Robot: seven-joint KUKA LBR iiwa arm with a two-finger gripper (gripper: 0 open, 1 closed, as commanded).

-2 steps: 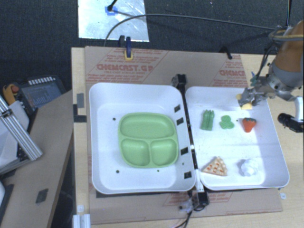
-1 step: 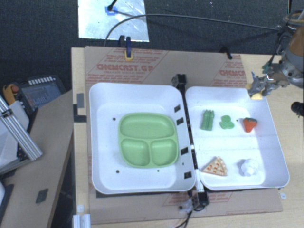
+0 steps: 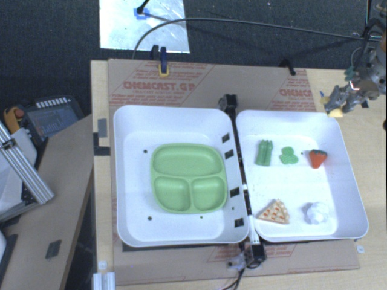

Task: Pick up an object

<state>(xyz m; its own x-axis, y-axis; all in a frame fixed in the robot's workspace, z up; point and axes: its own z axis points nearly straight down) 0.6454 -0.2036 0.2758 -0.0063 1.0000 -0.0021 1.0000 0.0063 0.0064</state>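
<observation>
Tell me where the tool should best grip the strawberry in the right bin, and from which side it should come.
Probably across the red body of the strawberry, coming from straight above. It lies alone on the bin's flat floor, its green leafy end pointing left toward the small green piece, with free space on the sides toward and away from the camera. The body looks like its widest part.

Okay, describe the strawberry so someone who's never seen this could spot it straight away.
Look in the right white bin, along its far row of three small items. The strawberry is the rightmost, beside two green pieces. It is the only red-orange thing there.
</observation>
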